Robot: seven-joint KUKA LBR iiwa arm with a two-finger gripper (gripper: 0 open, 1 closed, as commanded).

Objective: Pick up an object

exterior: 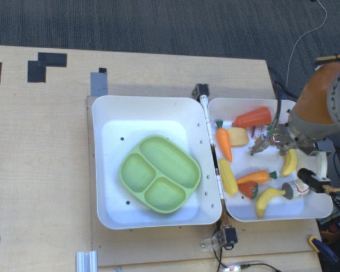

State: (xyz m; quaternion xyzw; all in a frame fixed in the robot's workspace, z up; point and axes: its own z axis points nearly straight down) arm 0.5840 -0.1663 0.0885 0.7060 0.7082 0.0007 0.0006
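Nothing is lifted yet, by my reading: every toy lies on a bin floor, so the pick itself remains to be done.

At the far left the counter (39, 169) carries a few dark tape patches near its 10 o'clock corner. Next comes the left bin (110, 115), which holds one green divided plate (160, 173) with three compartments, lying tilted near the bin's centre.

Across the shared rim sits the right bin (317, 208), where all the pickable toys are. Counting them: two carrots, one carrot (224, 144) upright along the 9 o'clock wall and a second carrot (254, 177) lying flat near the centre; one corn cob (227, 177) just beside the first, toward 8 o'clock; one small red pepper (249, 190) at about 6 o'clock; two bananas, one banana (267, 200) at 5 o'clock and another banana (289, 162) at 3 o'clock; one pale bread piece (238, 136) at 11 o'clock; and one large red-orange piece (253, 117) at 12 o'clock.

The hand (269, 142) hangs low over the bin's upper middle, between the bread piece and the 3 o'clock banana. Its fingers look spread apart, with nothing visibly between them, so a descent and a closing squeeze on one toy are what is left
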